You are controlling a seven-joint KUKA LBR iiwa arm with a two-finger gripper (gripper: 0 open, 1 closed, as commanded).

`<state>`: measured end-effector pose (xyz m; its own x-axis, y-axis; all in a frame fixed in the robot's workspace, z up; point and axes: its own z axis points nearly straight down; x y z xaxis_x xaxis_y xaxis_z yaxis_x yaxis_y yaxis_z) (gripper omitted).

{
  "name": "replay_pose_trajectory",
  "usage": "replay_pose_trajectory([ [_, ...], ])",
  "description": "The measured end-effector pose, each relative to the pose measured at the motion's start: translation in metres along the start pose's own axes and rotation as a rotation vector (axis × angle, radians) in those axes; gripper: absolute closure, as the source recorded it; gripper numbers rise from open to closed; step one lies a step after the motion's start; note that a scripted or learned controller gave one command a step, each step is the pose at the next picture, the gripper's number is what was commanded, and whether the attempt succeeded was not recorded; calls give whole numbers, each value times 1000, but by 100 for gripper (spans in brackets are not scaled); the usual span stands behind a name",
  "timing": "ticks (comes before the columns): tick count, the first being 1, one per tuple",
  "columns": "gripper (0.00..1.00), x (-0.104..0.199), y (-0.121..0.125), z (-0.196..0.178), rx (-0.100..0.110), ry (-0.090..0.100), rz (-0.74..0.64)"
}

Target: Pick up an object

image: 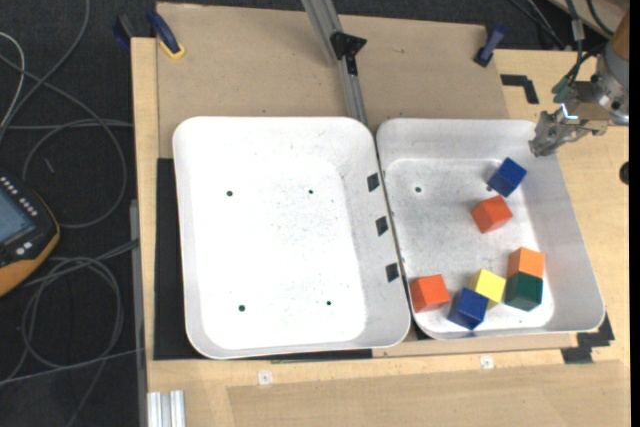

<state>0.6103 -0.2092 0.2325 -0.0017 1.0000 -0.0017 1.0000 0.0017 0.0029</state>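
The right bin (440, 160) holds several small blocks. A blue block (507, 176) lies near its back right, with a red-orange block (491, 213) just in front of it. Along the front sit an orange block (430, 291), a blue block (467, 307), a yellow block (489, 285), a dark green block (523, 291) and an orange block (526, 263). My gripper (552, 132) hangs at the bin's back right rim, up and right of the back blue block, with nothing visibly between its fingers.
The left bin (270, 225) lies beside the right one. A slanted metal pole (318, 5) rises from between the bins at the back. Blue clamps (166, 33) sit on the bench's rear corners. Cables and a handheld pendant (20, 225) lie on the floor at left.
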Motion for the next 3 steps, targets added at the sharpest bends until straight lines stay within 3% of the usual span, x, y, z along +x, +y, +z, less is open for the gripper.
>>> replay_pose_trajectory([
  [2,100,104,7,14,4,5,-5],
  [3,100,159,9,-1,0,5,-6],
])
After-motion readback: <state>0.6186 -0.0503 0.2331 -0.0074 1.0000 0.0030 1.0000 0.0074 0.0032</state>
